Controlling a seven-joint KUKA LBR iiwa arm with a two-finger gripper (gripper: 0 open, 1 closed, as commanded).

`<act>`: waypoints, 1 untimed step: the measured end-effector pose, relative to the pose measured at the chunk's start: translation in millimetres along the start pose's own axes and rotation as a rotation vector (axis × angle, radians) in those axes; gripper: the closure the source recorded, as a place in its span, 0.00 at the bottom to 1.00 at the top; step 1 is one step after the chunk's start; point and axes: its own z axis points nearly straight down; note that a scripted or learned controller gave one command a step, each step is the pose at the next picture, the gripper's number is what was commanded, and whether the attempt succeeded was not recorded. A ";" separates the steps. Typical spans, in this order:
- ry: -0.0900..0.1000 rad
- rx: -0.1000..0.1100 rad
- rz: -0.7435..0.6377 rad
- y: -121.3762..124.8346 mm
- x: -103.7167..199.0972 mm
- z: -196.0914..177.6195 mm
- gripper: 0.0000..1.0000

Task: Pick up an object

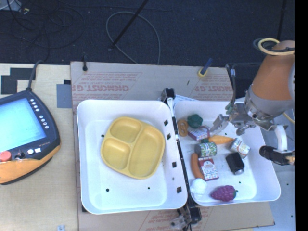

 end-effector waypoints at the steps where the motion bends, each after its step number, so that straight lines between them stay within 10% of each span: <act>1: 0.001 0.001 0.001 11.6 28.4 114.7 0.00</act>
